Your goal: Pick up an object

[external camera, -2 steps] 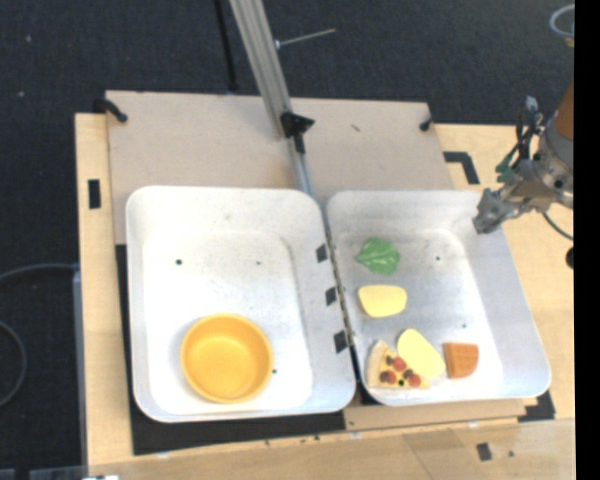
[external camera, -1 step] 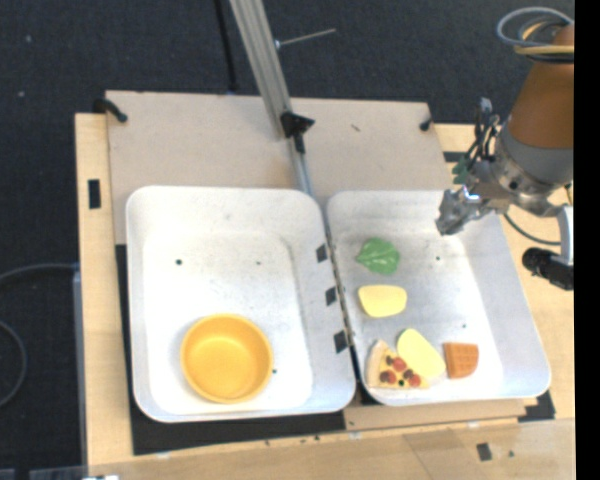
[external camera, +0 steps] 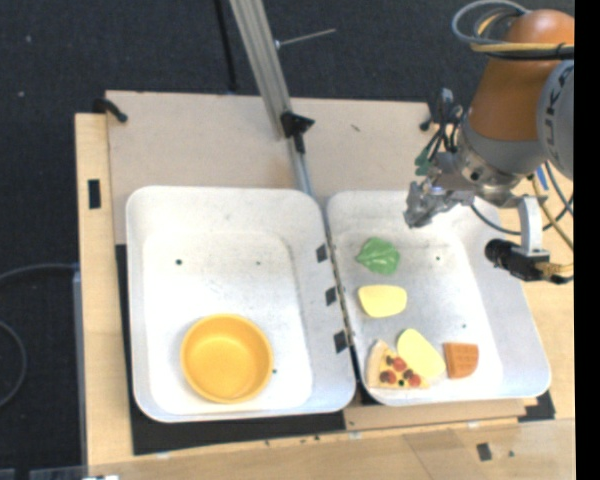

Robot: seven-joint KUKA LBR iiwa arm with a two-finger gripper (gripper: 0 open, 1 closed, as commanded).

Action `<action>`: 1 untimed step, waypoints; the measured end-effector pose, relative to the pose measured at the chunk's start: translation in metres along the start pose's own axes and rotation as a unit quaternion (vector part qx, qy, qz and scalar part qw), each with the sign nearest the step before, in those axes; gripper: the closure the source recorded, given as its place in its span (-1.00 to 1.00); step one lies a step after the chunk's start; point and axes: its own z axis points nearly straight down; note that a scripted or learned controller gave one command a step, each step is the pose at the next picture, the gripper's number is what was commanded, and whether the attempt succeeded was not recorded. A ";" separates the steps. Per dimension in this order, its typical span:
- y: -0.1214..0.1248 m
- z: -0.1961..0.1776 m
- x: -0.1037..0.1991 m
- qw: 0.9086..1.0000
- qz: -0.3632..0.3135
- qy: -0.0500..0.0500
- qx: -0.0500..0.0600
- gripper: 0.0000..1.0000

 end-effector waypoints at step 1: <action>0.000 -0.008 0.050 1.000 -0.001 0.000 0.000 1.00</action>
